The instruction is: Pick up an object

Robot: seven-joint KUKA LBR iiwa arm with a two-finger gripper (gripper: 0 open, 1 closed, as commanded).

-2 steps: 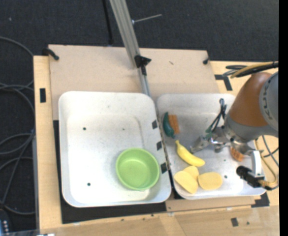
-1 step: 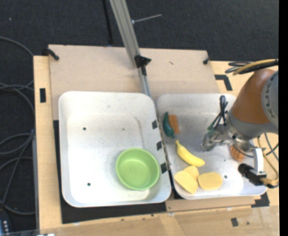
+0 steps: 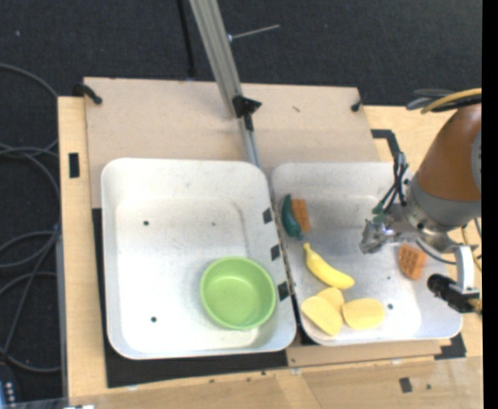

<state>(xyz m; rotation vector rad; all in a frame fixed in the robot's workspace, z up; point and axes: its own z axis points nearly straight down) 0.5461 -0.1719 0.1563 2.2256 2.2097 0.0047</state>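
Bowl (image 3: 238,292), green, sits lower centre in the left bin (image 3: 146,194). Yellow pieces (image 3: 344,312) and a banana (image 3: 325,268) lie lower right (right bin (image 3: 334,186)). Farther up, the arm (image 3: 451,164) leans in from the right; its gripper (image 3: 373,237) hangs over bare bin floor, grip impossible to tell.

From my remote console: arm (image 3: 453,164) is grey with a broad, rounded orange band just above the wrist. Wrist housing below the band is pale grey, ringed. Dark thin cables, some greenish, run down the band's side nearest the right bin (image 3: 334,186). Gripper (image 3: 373,237) is dull metallic grey, small and blocky. A black cylindrical fitting with white bracket sits beside the wrist.
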